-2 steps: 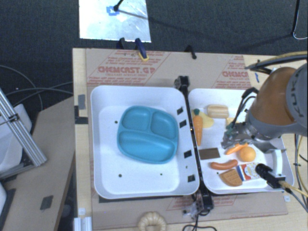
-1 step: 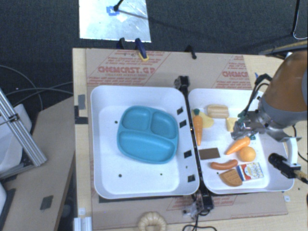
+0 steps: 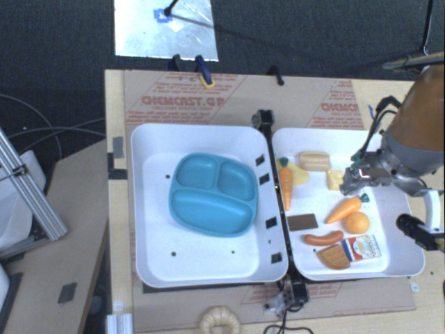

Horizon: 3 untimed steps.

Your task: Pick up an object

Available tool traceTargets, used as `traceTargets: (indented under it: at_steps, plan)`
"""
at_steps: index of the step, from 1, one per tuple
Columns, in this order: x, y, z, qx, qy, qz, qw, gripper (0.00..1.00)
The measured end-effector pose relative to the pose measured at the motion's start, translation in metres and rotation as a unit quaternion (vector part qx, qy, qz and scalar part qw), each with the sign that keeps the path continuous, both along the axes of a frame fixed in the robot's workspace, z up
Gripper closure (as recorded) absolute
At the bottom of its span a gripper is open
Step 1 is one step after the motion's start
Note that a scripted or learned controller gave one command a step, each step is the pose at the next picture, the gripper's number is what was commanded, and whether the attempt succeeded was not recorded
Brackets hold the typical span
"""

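Right bin [image 3: 410, 218], end effector [image 3: 354, 177] above

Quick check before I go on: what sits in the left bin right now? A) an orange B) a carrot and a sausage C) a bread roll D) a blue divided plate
D: the blue divided plate lies in the left bin; the food items are in the right bin.

The scene is evenly and brightly lit; glare is seen on the metal sheet [image 3: 165, 18]; focus is slightly soft
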<state>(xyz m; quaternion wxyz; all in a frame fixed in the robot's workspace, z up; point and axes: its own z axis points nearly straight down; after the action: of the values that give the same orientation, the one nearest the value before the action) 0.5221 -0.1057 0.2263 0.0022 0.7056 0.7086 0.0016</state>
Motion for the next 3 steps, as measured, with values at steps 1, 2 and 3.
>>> traceTargets:
  at_steps: [1, 2, 3]
  plan:
    - [0.008, 0.062, 0.005, 0.0013, 0.001, 0.003, 1.0000, 1.00]
    - [0.004, 0.109, -0.002, 0.0016, 0.002, 0.002, 1.0000, 1.00]
    - [0.014, 0.172, -0.005, 0.0019, 0.002, 0.003, 1.0000, 1.00]
